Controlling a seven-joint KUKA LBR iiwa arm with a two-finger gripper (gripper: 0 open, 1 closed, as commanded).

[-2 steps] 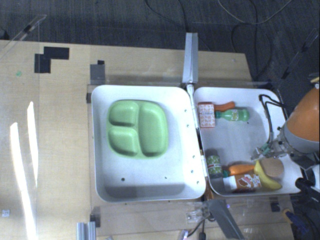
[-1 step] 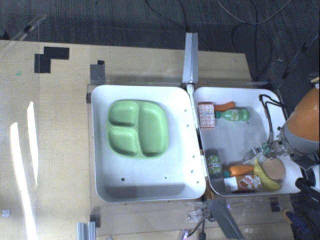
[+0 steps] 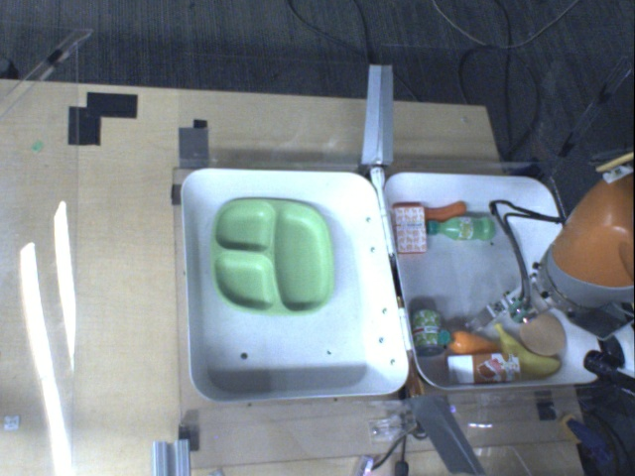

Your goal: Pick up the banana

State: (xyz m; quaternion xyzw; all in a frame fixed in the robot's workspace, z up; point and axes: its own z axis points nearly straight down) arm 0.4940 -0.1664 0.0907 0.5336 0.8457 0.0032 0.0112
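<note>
Wooden bench [image 3: 99, 266], right bin [image 3: 466, 191] holding banana [image 3: 526, 357], bottle [image 3: 461, 229]

A pale wooden tabletop [image 3: 109, 296] spreads well to the left of the gripper [image 3: 516, 308], with black tape marks [image 3: 97, 115] near its far left corner and bright streaks of reflected light [image 3: 45, 305] along its left side. Beyond the tabletop's far edge lies dark grey carpet [image 3: 198, 28], crossed by thin black cables [image 3: 342, 8] looping above the gripper. A grey metal bracket [image 3: 378, 117] stands up at the far edge
</note>
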